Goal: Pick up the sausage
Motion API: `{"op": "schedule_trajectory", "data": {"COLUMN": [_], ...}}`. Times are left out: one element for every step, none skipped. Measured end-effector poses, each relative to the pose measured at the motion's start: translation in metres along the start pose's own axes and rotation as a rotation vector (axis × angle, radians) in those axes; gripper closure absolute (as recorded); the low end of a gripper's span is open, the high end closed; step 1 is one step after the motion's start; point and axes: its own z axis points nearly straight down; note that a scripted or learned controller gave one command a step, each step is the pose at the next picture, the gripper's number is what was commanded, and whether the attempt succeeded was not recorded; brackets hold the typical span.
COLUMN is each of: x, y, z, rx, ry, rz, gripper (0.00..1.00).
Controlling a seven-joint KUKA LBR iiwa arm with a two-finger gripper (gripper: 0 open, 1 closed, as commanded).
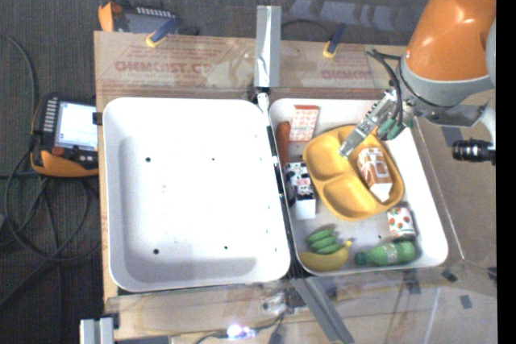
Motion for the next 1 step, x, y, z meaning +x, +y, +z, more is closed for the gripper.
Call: {"op": "schedule_trajectory", "data": {"x": [-0.0529], "y": [0.0537], "z": [0.0171], "rx": [0.001], "ry": [-0.001], "rz": [-0.022], "gripper": [1.0]}}
